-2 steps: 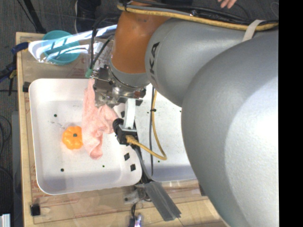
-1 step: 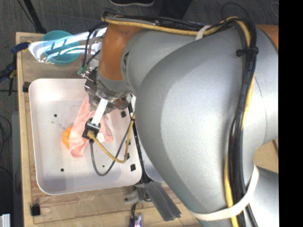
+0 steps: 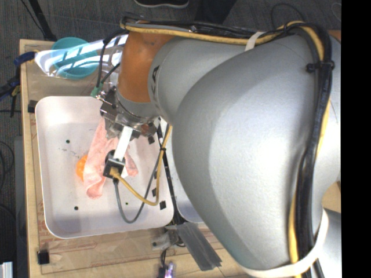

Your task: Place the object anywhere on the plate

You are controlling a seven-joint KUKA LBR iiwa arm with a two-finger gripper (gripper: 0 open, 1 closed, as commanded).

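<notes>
One shallow white bin (image 3: 49, 155) of smooth, glossy plastic with rounded corners sits on the pale wooden worktop (image 3: 29, 74), its floor marked by a few small dark specks. One soft pink object (image 3: 99, 149), limp and crumpled like cloth or rubber, lies stretched along the middle of the bin floor. One small bright orange lump (image 3: 82, 167) touches its left side; whether it is part of the pink object or a separate piece cannot be told. The bulky arm (image 3: 243, 143), matte grey with a rounded shell and an orange band (image 3: 136, 62) above the wrist, reaches over the bin from the right. Its metal claw (image 3: 119, 120) hangs above the upper end of the pink object, but whether it is apart, together or touching the object cannot be told. One round teal dish (image 3: 72, 54), partly under a crinkled clear plastic wrapper (image 3: 49, 59), rests on the worktop outside the bin's upper edge, well apart from the pink object.
</notes>
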